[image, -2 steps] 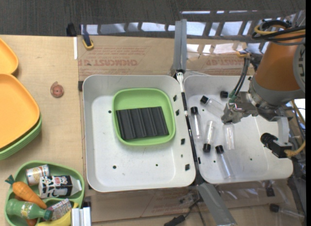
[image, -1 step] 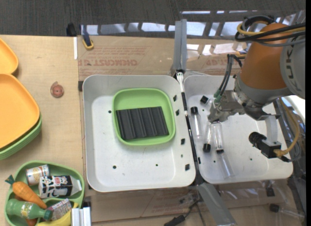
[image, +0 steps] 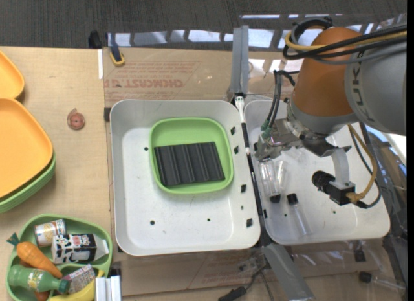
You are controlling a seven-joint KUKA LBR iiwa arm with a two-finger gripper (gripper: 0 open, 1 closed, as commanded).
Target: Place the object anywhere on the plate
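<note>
Gripper point(image: 275, 183) is positioned low over right bin point(image: 362, 228), grip state indiscernible; dark ridged block point(image: 189, 164) is already seated on green plate point(image: 191, 131).

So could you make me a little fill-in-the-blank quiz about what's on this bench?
1. The green plate sits in the ____ white bin.
2. A ribbed ____ slab lies on the plate.
3. The arm's wide band above the wrist is coloured ____.
4. The gripper hangs over the ____ bin.

Missing words: left; dark grey; orange; right
</note>
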